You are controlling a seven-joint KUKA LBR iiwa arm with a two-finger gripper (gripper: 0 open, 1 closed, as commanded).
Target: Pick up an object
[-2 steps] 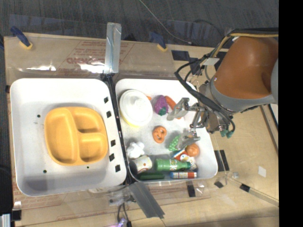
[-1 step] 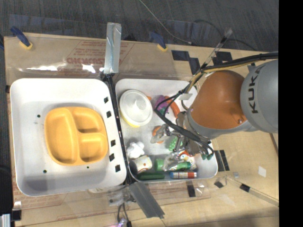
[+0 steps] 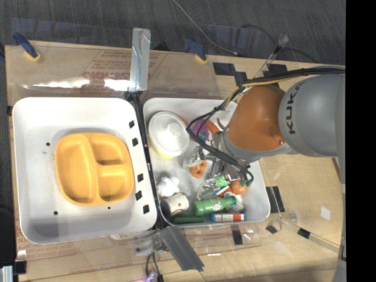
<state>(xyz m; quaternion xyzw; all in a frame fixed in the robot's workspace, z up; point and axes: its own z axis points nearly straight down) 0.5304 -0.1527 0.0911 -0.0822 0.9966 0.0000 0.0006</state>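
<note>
The right bin [image 3: 154,107] holds a clutter of small things: a white and yellow lidded bowl [image 3: 167,133], an orange piece [image 3: 198,168], a white crumpled item [image 3: 168,186], a small cup [image 3: 177,203], a green bottle [image 3: 207,208] lying along the front wall, and a thin tube with a red end [image 3: 227,217]. The arm's orange band [image 3: 254,122] hangs over the bin's right half. My gripper [image 3: 222,178] reaches down among the items near a green and orange toy [image 3: 230,185]. The wrist and cables hide its fingers.
The left bin [image 3: 35,216] contains a yellow divided tray [image 3: 94,168]. A grey taped divider [image 3: 140,57] runs between the bins at the back. Black cables [image 3: 205,140] loop off the wrist over the right bin. Cardboard bench surface surrounds both bins.
</note>
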